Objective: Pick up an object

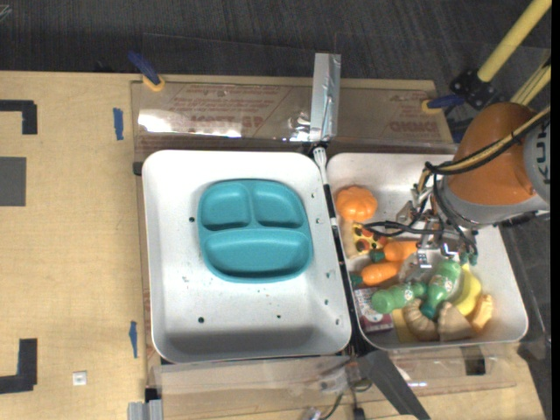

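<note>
The right bin (512, 309) holds a heap of toy food. An orange pumpkin (356, 203) lies at its left, with an orange carrot (380, 274) below it. Green pieces (411, 296) sit in the middle, a yellow banana (471, 294) to the right, and tan pieces (437, 322) along the front. My gripper (429, 250) reaches down into the heap from the right, just above the green pieces and beside the carrot. Cables and the wrist hide its tips.
In the left bin (166, 261) lies a teal divided plate (254, 230). The grey arm with its orange band (494, 164) hangs over the right bin's far right side. A clear divider wall (325, 94) stands between the bins at the back.
</note>
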Robot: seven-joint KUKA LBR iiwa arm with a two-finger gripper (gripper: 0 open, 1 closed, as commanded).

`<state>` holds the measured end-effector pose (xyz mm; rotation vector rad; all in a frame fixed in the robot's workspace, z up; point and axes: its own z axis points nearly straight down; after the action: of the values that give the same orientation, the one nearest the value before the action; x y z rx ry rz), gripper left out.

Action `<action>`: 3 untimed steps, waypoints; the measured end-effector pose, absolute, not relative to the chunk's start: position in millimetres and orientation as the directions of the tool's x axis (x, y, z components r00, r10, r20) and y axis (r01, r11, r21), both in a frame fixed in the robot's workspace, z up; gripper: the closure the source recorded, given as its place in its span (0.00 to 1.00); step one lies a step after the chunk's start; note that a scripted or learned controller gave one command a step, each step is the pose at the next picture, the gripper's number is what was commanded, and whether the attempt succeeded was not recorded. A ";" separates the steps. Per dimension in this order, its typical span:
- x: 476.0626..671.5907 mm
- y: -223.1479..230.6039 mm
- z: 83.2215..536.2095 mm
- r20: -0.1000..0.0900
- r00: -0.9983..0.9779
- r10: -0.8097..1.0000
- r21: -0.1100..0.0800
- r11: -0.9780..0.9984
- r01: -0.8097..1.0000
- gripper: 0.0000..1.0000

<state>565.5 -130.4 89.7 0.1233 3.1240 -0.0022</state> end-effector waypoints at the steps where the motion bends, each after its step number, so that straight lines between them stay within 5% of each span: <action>1: 568.2 -130.2 102.1 -0.024 -0.997 0.077 -0.003 0.997 0.077 1.00; 2: 567.9 -129.9 101.4 -0.023 -0.997 0.077 -0.003 0.997 0.077 0.00; 3: 545.8 -105.4 89.9 -0.015 -0.985 0.169 -0.001 0.986 0.169 0.00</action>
<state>545.8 -105.4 89.9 0.2656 3.1150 -0.0039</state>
